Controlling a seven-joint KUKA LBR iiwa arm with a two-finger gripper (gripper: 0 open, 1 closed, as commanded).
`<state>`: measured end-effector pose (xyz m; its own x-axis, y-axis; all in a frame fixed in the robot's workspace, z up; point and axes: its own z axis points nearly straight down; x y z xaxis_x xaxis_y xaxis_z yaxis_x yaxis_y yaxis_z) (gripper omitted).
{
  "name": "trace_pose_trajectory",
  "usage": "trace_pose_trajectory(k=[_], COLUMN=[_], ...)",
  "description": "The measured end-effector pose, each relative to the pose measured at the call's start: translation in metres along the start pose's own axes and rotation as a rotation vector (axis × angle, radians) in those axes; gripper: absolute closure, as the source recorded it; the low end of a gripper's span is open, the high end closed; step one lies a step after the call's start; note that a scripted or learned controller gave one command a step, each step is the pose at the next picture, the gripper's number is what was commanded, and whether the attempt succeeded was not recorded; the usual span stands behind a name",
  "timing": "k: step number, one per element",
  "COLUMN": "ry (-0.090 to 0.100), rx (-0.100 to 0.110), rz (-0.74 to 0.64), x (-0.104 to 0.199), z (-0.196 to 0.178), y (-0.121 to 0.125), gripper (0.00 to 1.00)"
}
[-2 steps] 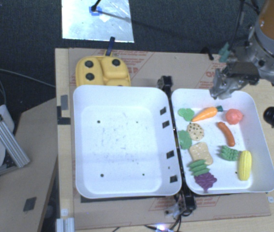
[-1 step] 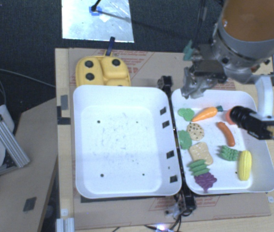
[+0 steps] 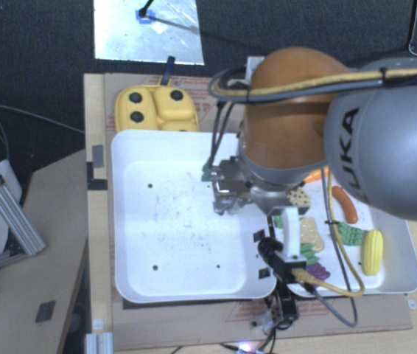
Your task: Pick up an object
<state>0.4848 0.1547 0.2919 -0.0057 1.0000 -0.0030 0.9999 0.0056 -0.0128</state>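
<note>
The grey arm (image 3: 385, 146) with its orange band (image 3: 289, 102) is reached in from the right, bent down over the seam between the two bins; the gripper itself is hidden, so its state cannot be told. In the right bin (image 3: 407, 271), at lower right, smooth plastic toys are clustered: a yellow corn cob (image 3: 372, 251), an orange sausage (image 3: 345, 203), a green piece (image 3: 349, 234). The left bin (image 3: 164, 220) is a glossy white tray.

Dark speckled floor (image 3: 32, 43), shiny foil-like sheet (image 3: 149, 21) lying on it, tan bench top (image 3: 50, 220) — aluminium frame rail (image 3: 2, 198) at left
</note>
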Motion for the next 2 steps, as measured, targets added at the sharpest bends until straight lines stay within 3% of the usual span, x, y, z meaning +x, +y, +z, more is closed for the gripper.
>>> trace_pose_trajectory(k=[1,2], ry=[0.009,0.01], rx=[-0.028,-0.032], rz=[-0.002,0.0], x=[0.041,0.06], z=[-0.115,-0.253], y=[0.047,0.067], gripper=[1.0,1.0])
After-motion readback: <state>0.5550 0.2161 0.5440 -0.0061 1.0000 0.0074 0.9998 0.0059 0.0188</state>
